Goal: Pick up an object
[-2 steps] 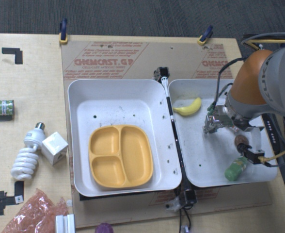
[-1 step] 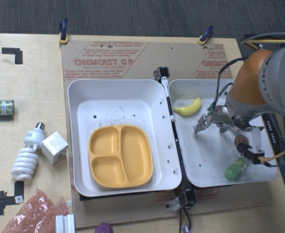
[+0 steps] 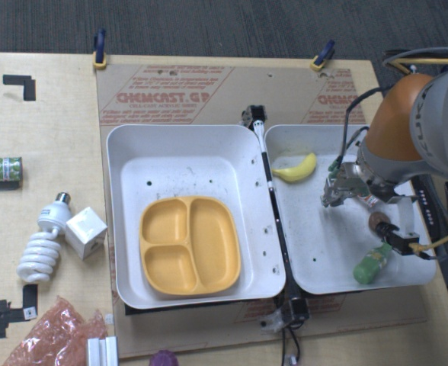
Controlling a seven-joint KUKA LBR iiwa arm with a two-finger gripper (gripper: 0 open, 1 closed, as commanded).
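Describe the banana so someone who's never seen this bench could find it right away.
Two white bins sit side by side; take the right bin, where the arm reaches in. The banana lies near its far left corner, left of the gripper. It is the bin's one yellow, curved thing; the green bottle lies at the near right.

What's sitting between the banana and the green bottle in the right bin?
In the camera view, bare white bin floor lies between the banana and the green bottle, with the arm's hand hanging just right of that line.

Red "CHEMCAST GP" print on the brown protective sheet (image 3: 171, 90) under the bins, repeated, partly cut off at right
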